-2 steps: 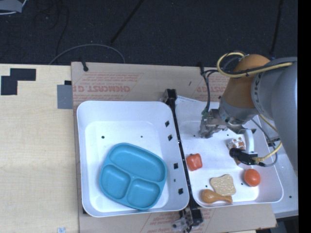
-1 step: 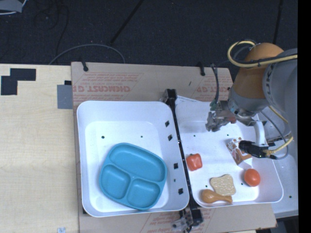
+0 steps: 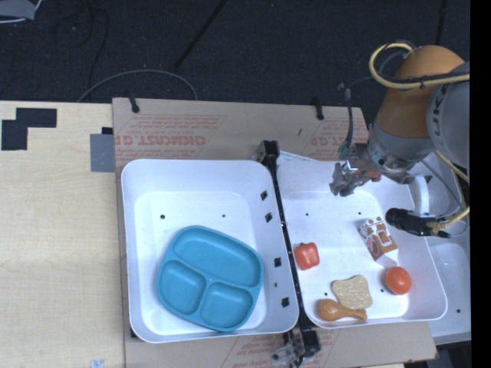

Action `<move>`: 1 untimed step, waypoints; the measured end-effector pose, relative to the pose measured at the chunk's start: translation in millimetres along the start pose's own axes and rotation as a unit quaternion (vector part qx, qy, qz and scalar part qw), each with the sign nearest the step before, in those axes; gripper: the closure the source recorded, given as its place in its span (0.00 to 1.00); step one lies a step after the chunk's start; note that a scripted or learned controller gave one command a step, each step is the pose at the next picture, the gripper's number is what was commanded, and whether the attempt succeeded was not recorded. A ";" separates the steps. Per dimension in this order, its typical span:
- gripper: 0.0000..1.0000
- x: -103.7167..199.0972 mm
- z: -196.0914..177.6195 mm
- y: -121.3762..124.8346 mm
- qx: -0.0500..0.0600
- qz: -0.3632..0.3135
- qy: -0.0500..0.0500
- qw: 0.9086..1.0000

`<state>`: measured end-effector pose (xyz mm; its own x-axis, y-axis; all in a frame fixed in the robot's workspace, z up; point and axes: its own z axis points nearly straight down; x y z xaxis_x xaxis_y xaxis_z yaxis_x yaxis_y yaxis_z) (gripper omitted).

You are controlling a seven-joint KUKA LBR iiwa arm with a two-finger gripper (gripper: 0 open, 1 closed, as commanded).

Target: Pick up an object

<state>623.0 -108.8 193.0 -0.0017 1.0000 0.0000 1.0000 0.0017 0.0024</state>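
My gripper [image 3: 343, 184] hangs over the far edge of the right bin [image 3: 322, 213], near its back wall, with nothing visible between its fingers. Below it in that bin lie a red pepper-like piece [image 3: 306, 256], a small brown and white house-shaped block [image 3: 377, 237], an orange ball [image 3: 397, 280], a slice of toast [image 3: 352, 292] and a tan drumstick [image 3: 341, 311]. The nearest of them, the house-shaped block, lies to the gripper's front right, well apart from it.
The left bin [image 3: 146, 205] holds a blue divided plate [image 3: 209, 277]. A black divider [image 3: 278, 228] runs between the two bins. The arm's grey and orange wrist [image 3: 414, 106] and a black cable stand over the right bin's far right corner.
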 end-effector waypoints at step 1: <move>1.00 -3.4 -45.5 7.6 0.000 0.000 0.000 1.000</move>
<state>630.4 -112.1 238.5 -0.0007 1.0000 -0.0006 1.0000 0.0007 0.0029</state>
